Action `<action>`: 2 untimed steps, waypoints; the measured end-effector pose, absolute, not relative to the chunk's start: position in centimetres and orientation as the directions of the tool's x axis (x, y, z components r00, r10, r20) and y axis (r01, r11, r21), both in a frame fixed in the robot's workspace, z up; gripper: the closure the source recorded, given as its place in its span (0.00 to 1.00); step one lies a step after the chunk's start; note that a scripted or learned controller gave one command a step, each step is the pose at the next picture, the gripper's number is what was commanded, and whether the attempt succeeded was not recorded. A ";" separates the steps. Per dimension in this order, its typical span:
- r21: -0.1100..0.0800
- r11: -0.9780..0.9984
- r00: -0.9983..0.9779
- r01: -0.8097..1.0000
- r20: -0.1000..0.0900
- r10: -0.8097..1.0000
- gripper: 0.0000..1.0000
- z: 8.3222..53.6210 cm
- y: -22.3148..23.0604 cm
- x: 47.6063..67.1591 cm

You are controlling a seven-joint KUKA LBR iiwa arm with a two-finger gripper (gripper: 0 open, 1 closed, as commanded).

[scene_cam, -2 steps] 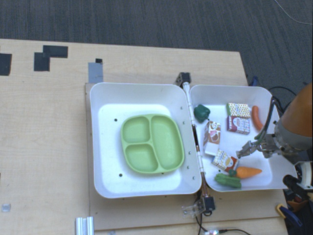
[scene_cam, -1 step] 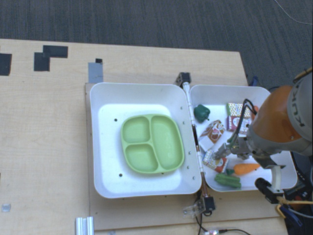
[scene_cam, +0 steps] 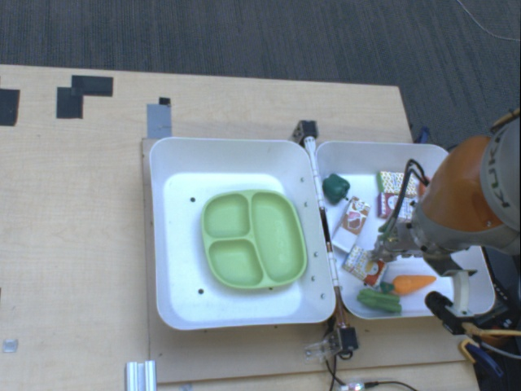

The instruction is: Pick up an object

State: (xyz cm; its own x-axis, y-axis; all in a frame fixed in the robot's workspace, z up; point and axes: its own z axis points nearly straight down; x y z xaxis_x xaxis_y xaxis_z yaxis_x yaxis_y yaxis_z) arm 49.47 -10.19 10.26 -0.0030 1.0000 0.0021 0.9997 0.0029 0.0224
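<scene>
a light wooden bench (scene_cam: pixel 73 218) seen from above, with grey carpet (scene_cam: pixel 244 23) beyond its far edge. two shallow white bins sit side by side on it, touching along a shared middle rim. the left bin (scene_cam: pixel 175 243) holds a pale green divided plate (scene_cam: pixel 254 239) with three compartments, lying flat near the bin's centre. the right bin (scene_cam: pixel 358 157) holds a scatter of small objects. taking the divided plate as the landmark: just to its right, past the shared rim, lies a small dark green rounded toy (scene_cam: pixel 334 187) at the far end of the right bin; a little nearer the camera from that is a small white and red printed carton (scene_cam: pixel 353 216); farther right is a colourful patterned box (scene_cam: pixel 396 192), partly hidden by the arm. to the plate's lower right lie another small printed packet (scene_cam: pixel 358 259), a green vegetable-shaped toy (scene_cam: pixel 379 300) and an orange carrot-shaped toy (scene_cam: pixel 413 283) beside it. the grey arm with its orange band (scene_cam: pixel 460 190) reaches in from the right over the right bin. its gripper (scene_cam: pixel 381 255) points down among the packets right of the plate, near a small red item (scene_cam: pixel 374 274); it is too small and cluttered to tell whether it is spread or closed, or whether it grips anything.
</scene>
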 end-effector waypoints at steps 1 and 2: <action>0.023 0.003 -0.003 1.000 0.001 1.000 0.00 10.3 -10.3 49.5; 0.026 0.005 -0.005 1.000 0.003 1.000 1.00 11.3 -10.1 49.6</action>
State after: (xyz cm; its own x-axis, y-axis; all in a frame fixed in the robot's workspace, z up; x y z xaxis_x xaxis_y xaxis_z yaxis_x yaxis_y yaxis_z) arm 49.63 -10.10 11.34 -0.0051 1.0000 0.0029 0.9996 0.0050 0.0262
